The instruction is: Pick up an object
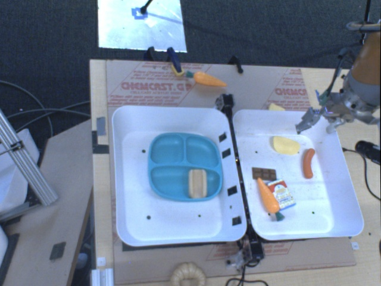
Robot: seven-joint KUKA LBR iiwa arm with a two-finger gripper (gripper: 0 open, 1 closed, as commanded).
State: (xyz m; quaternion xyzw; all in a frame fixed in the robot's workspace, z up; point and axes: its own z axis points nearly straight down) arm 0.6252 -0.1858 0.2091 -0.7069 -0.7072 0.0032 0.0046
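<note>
Tool (318,121) hovers over right bin's (342,213) far edge, fingers apart, nothing btwn them. Near it lie yellow slice (286,145) & sausage (308,162); carrot (268,196) & juice box (282,194) toward bin's near edge.

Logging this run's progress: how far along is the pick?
Nothing is picked yet. The end effector hovers over the right bin's far edge, carrying nothing. The yellow piece, sausage, chocolate, carrot and small carton lie in the bin. Descent, grasp and lift remain.
</note>
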